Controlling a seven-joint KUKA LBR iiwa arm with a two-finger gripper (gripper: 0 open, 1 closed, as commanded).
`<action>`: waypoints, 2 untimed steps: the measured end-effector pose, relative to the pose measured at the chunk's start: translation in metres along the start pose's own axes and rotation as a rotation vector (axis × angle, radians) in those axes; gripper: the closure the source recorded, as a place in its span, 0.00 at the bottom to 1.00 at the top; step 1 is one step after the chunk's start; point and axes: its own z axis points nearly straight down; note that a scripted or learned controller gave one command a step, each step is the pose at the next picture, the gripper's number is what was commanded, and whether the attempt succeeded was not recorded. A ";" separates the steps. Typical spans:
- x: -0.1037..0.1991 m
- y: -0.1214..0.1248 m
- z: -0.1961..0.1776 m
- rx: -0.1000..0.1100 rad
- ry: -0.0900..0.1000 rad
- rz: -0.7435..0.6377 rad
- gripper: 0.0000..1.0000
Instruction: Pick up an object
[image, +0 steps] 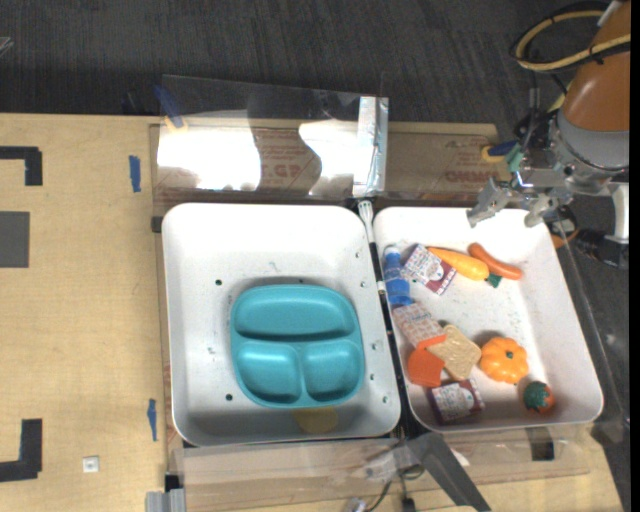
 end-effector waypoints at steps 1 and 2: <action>-0.026 -0.034 0.132 0.009 0.000 0.110 0.00; -0.026 0.019 0.155 -0.015 -0.003 0.053 0.00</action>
